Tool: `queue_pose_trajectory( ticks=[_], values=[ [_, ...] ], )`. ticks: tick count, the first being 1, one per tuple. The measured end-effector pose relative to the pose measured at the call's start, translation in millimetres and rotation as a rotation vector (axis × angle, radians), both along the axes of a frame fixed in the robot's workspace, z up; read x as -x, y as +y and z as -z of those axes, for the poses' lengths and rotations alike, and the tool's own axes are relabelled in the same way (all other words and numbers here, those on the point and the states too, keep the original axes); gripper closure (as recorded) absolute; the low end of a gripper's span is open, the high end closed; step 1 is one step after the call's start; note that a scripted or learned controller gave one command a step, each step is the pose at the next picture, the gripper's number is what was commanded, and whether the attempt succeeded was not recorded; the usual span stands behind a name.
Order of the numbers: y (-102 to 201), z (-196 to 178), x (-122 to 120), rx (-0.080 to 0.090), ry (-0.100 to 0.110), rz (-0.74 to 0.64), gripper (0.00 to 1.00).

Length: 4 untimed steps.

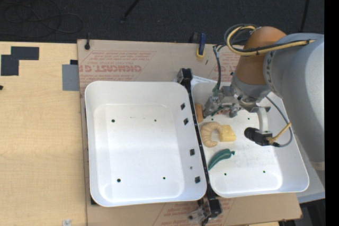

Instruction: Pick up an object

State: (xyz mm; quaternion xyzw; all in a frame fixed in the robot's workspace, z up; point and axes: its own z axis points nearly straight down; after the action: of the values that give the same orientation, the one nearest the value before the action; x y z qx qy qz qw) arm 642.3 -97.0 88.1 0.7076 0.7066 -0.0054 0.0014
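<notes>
The hand (221, 107), its grip impossible to tell, hangs low in the right bin (286, 180) near the left wall, just above a croissant (210, 133) touching a yellow block (228, 134), a green piece (220, 157) lying below them with bare floor beyond.

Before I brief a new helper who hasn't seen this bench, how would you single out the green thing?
Find the right-hand white bin, where the arm reaches in. The green curved object lies beside the divider, nearer the camera than the tan croissant-shaped piece and yellow block. It is the bin's sole green item, thin and bent.
</notes>
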Motion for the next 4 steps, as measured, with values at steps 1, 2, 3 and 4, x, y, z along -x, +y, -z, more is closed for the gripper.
queue_pose_trajectory(
  ticks=[1, 2, 3, 4],
  values=[
    [0.9, -0.2, 0.2, 0.001, 0.0, 0.002, 0.0],
    [-37.1, 0.4, -1.0, -0.007, -0.004, 0.001, 0.0],
    [-8.0, 0.9, -1.0, -0.011, -0.001, -0.004, 0.0],
    [-9.6, -9.0, -0.7, -0.01, 0.0, -0.002, 1.0]
  ],
)
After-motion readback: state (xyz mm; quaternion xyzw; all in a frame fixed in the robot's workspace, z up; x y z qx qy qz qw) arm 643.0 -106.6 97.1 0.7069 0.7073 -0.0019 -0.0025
